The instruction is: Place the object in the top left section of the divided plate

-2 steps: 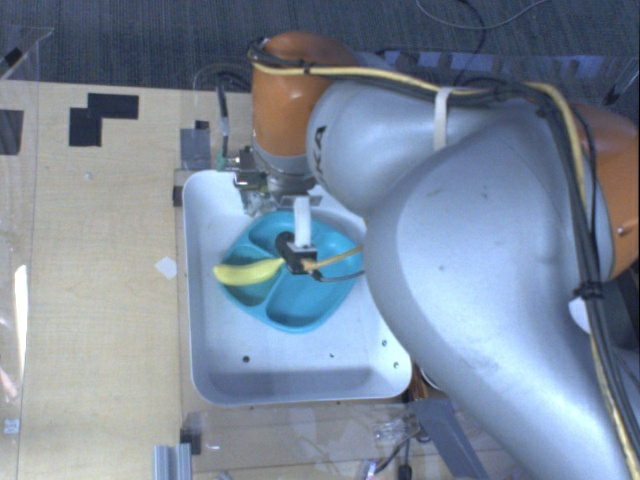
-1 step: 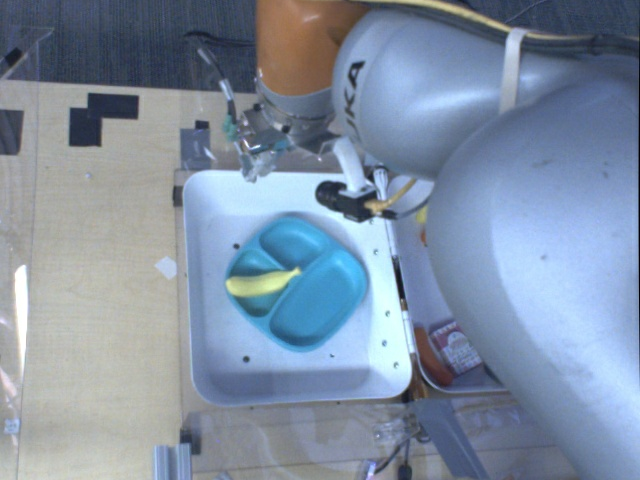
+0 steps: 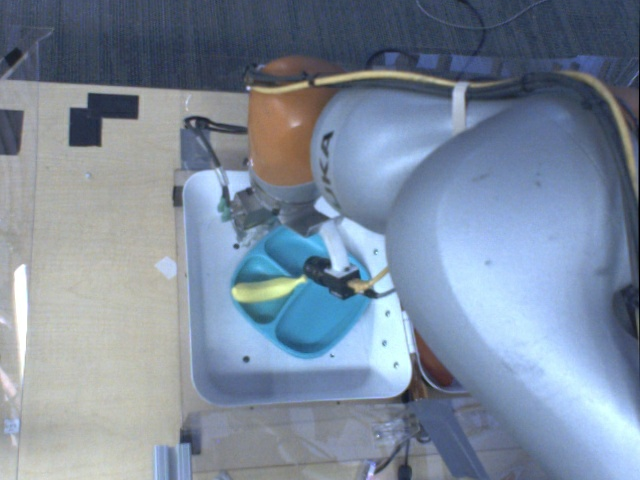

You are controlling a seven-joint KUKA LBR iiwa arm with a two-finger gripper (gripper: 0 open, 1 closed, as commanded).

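Observation:
A blue divided plate (image 3: pixel 312 320) lies in the middle of the left white bin (image 3: pixel 300 383). A pale yellow, banana-like object (image 3: pixel 262 289) rests in the plate's left section, reaching from the left rim towards the centre dividers. My gripper (image 3: pixel 258 211) hangs under the orange band at the plate's upper edge, above and slightly behind the yellow object. The wrist hides its lower end. The arm covers the plate's upper right part.
The big grey arm (image 3: pixel 500 218) fills the right half and hides most of the right bin. A reddish-brown thing (image 3: pixel 432 360) peeks out beneath it. Bare bin floor (image 3: pixel 215 258) lies left of and in front of the plate. The wooden bench (image 3: pixel 90 268) stretches leftwards.

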